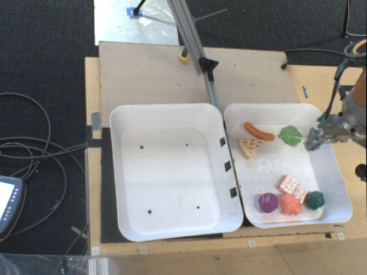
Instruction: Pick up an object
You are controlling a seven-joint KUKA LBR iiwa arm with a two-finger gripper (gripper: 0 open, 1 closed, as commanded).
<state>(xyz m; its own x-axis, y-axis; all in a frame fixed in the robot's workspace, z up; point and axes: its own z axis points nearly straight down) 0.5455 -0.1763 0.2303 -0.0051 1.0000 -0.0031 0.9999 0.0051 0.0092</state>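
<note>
1. Bench carries two shallow white bins side by side: left bin and right bin, their inner rims touching along the middle.
2. Gripper sits over the right bin's right rim, about level w/ the upper third of that bin. Arm comes in from the right edge; only the wrist end shows.
3. Fingers: too small and blurred to read, so can't tell how far apart they are. Nothing visible between them.
4. Objs, all in the right bin:
   - orange-red sausage, lying at a slant near the bin's upper edge, left of centre.
   - tan wedge w/ a criss-cross pattern, just below the sausage's left end, close to the left rim.
   - green leafy piece, right of the sausage, near the gripper but apart from it.
   - pink-and-white block, lower right part of the bin floor.
   - purple round obj, near the bottom edge, left of the orange one.
   - orange lumpy obj, just below the pink block, touching or nearly so.
   - dark green bumpy obj, near the bottom right corner, just beside the orange one.
5. Grey slanted pole crosses the bench's top edge and ends at the bins' shared upper corner.
6. Off the bench's left side: black cables on dark floor and a handheld screen unit at the pic's left edge.
</note>
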